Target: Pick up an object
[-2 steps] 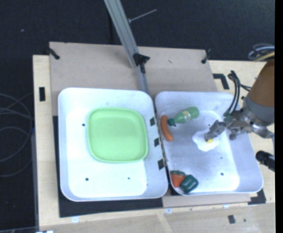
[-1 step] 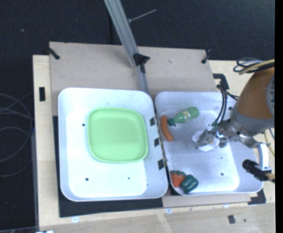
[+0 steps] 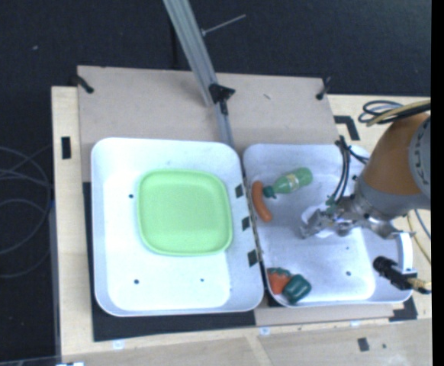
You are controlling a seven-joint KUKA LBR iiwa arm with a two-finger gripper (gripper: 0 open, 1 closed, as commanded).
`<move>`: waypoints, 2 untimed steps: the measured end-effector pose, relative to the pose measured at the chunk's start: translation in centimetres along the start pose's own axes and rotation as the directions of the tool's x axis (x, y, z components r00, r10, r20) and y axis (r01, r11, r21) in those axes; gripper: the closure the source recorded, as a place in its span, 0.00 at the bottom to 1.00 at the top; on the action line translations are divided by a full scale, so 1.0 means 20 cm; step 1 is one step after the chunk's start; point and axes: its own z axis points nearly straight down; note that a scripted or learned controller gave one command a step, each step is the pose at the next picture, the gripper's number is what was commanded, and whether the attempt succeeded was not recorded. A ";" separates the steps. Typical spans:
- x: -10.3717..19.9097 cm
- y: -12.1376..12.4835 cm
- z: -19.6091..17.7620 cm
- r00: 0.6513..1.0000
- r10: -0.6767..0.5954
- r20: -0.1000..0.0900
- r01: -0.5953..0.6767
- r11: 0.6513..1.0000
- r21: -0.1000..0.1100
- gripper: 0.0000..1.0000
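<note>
Two shallow white bins sit side by side on the bench.

Left bin (image 3: 115, 280): holds one light green square plate (image 3: 184, 211) with rounded corners, lying flat near the bin's middle, slightly toward the far side. The rest of the floor is bare white with a few small dark dots.

Right bin (image 3: 344, 277): holds several small items.
- A green bottle (image 3: 291, 181) lies on its side in the far half, tilted, its narrow end pointing toward the divider between the bins.
- An orange sausage-shaped piece (image 3: 261, 201) lies along the left wall, just beside the bottle's narrow end; whether the two touch cannot be told.
- In the near left corner, a small red-orange object (image 3: 279, 280) and a dark green block (image 3: 297, 287) lie pressed together against the rim.

Arm: the grey arm with its orange band enters from the right, over the right bin. The gripper (image 3: 313, 225) sits low above the bin floor near the middle, below the bottle and apart from it, well clear of the corner pair. Its metal fingers blur against the white floor, so their spread cannot be told, and nothing is visibly held between them.
</note>
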 end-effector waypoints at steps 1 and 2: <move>0.00 0.01 -0.06 1.000 0.002 -0.001 -0.002 1.000 -0.004 1.00; -0.03 0.04 -0.36 1.000 0.000 0.001 0.000 1.000 -0.006 1.00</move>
